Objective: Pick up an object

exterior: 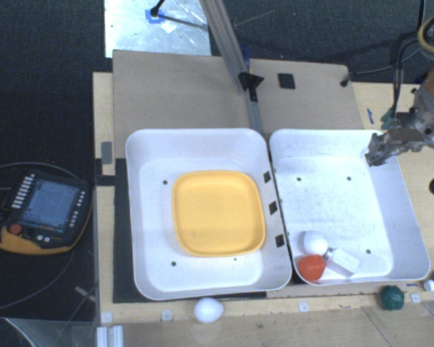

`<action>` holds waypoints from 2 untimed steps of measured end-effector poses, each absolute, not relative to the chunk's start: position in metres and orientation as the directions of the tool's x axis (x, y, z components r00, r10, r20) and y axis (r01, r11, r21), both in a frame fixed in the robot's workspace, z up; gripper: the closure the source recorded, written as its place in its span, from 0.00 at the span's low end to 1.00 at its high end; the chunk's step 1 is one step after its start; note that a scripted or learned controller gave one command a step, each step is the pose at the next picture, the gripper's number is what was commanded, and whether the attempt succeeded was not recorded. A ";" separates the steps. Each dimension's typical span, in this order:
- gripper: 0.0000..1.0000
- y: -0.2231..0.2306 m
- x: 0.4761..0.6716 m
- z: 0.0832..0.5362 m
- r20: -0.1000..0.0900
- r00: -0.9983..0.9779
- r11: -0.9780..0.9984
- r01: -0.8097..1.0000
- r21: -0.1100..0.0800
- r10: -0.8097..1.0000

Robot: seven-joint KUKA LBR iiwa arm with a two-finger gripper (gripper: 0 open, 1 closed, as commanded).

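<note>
Jaws (377, 152) over right bin (347, 194) upper edge, state unclear; white ball (315, 243) well apart, near corner.

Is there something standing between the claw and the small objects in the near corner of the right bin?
Nothing visible does. The claw sits over the right bin's far right edge. The white ball, red object and white block lie clustered in the near left corner, with bare bin floor between.
</note>
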State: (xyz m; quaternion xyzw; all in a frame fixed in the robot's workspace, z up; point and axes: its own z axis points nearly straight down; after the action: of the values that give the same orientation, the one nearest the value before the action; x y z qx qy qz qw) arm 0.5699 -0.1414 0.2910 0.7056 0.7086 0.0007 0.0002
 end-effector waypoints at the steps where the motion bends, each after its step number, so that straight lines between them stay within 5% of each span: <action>1: 1.00 -0.089 0.573 0.289 0.001 -0.004 0.004 1.000 0.001 1.000; 2: 1.00 -0.047 0.565 0.283 0.001 -0.004 0.004 1.000 0.000 1.000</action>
State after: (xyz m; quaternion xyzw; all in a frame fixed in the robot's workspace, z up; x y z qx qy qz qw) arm 0.5651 -0.0473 0.2835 0.7057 0.7085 0.0004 -0.0001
